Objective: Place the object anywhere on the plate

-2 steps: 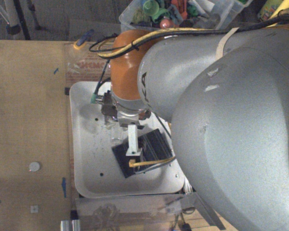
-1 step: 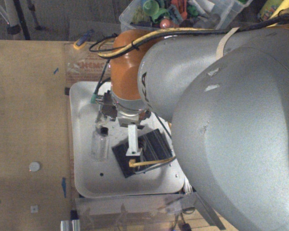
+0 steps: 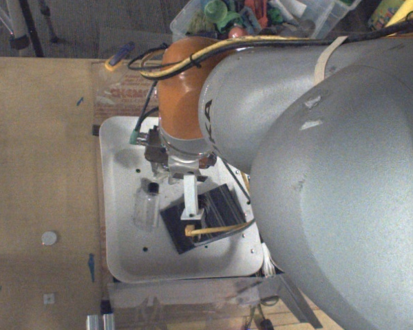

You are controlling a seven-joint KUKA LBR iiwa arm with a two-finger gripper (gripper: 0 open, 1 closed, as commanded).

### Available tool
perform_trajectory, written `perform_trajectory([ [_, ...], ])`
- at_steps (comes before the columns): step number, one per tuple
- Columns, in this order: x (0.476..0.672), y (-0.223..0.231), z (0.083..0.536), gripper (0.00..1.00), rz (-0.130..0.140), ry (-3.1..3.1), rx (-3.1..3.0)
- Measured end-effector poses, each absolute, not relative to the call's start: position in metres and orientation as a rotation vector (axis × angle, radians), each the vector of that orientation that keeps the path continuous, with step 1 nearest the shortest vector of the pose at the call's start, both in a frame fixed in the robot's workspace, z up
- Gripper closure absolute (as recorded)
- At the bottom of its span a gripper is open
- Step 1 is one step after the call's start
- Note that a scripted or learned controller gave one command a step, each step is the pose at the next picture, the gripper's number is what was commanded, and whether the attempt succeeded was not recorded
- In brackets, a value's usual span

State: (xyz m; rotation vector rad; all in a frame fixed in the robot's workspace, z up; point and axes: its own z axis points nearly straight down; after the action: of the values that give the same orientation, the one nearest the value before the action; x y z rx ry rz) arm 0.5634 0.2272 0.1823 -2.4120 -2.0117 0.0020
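Arm low over the white bin, gripper beside a clear bottle.

Left to right: tan wooden bench top [image 3: 34, 150], with a small grey round disc [image 3: 49, 238] lying on it, well apart from the shallow white plastic bin [image 3: 124, 256]. In the bin's left half lies a small clear plastic bottle [image 3: 145, 210], on the bin floor with a dark spot at its upper end. The two-finger gripper [image 3: 166, 174] hangs just right of the bottle. I can't tell from here if it's spread or pressed together, or if it touches the bottle. The grey arm with orange band [image 3: 182, 95] covers the bin's right side. Beyond the bin sits a clear plastic tub of coloured toys [image 3: 261, 5].
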Motion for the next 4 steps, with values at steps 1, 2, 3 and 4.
perform_trajectory([
  [1,0.548,0.226,0.306,1.00,0.001,-1.742,-2.614],
  [2,0.613,0.225,0.265,1.00,-0.001,-1.783,-2.587],
  [3,0.612,0.228,0.275,1.00,-0.003,-1.791,-2.583],
  [4,0.519,0.226,0.258,1.00,0.004,-1.837,-2.546],
])
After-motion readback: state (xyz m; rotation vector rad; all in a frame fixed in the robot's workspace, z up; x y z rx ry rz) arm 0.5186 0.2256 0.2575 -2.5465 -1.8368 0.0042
